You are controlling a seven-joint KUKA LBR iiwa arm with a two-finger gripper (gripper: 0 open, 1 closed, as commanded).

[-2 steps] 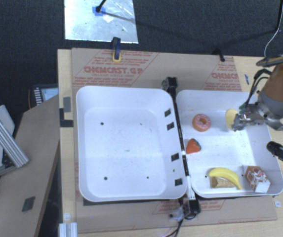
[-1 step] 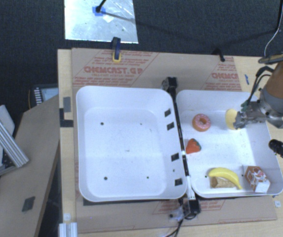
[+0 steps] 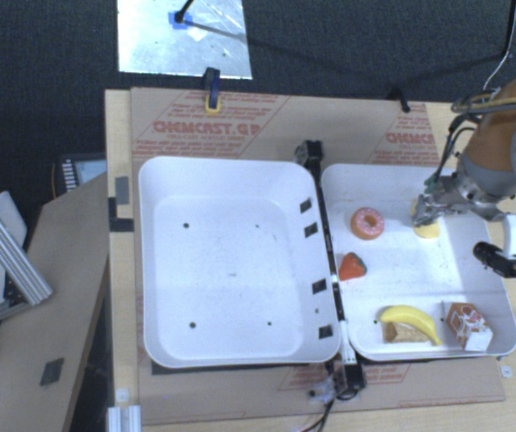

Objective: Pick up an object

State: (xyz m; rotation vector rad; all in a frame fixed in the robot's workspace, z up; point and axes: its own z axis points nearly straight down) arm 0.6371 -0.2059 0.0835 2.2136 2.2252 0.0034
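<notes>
Two white bins (image 3: 230, 174) side by side. Claw (image 3: 424, 212) low over pale yellow object (image 3: 429, 230) in right bin; spread or pressed together, cannot tell.

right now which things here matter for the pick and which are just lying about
For the pick:
tool, down at the pale yellow piece
doughnut
strawberry
banana
small box
right bin

Lying about:
left bin
cardboard sheet
foil square
yellow clamp

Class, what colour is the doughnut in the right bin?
Pink-orange, with a hole in its middle: the doughnut, clearest in the camera view.
</notes>
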